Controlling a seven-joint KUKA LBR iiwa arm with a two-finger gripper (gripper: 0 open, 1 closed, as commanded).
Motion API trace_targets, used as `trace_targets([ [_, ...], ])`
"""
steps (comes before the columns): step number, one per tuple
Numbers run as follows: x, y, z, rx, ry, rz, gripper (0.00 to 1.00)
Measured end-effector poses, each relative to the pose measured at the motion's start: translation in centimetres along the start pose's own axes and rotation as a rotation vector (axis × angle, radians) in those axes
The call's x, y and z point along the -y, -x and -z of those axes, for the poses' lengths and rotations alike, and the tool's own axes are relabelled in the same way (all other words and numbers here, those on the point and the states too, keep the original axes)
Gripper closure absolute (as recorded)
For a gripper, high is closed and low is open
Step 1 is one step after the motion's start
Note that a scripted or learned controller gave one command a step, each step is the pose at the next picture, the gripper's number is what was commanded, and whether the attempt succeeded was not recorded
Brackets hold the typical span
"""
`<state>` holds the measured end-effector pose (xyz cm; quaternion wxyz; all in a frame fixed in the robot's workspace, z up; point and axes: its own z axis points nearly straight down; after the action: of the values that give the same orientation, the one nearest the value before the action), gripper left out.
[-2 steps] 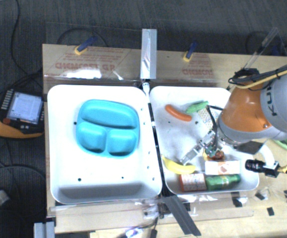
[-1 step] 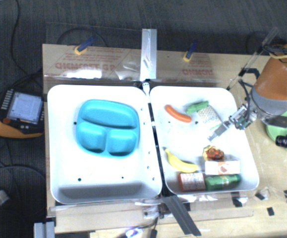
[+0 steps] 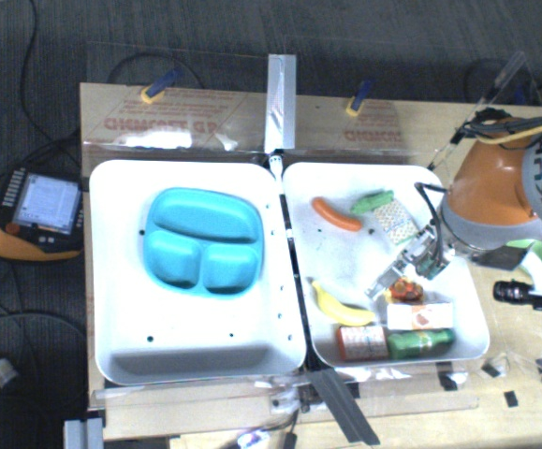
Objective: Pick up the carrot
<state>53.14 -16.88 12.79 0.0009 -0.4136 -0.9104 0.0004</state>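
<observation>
The carrot [image 3: 336, 213], a short orange-red stick, lies in the upper left part of the right bin [image 3: 299, 251], slanting down to the right. My gripper [image 3: 397, 274] hangs low over the middle right of that bin, below and to the right of the carrot and well apart from it. Its tip points down-left, next to a small red and orange item [image 3: 405, 291]. The grey arm with its orange band [image 3: 495, 181] reaches in from the right.
A green piece [image 3: 372, 201] and a mesh-patterned packet [image 3: 394, 221] lie right of the carrot. A banana [image 3: 341, 307], a white box [image 3: 422, 316] and a green bottle with a red label [image 3: 392, 343] fill the bin's front. A blue divided tray [image 3: 200, 239] sits in the left bin.
</observation>
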Motion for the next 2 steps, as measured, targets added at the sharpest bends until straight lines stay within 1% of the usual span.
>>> trace_targets([
  [1,-2.3,-1.2,-3.8,0.012,0.004,0.254,0.0],
  [2,-0.6,3.6,-3.9,0.009,0.01,-0.004,0.0],
])
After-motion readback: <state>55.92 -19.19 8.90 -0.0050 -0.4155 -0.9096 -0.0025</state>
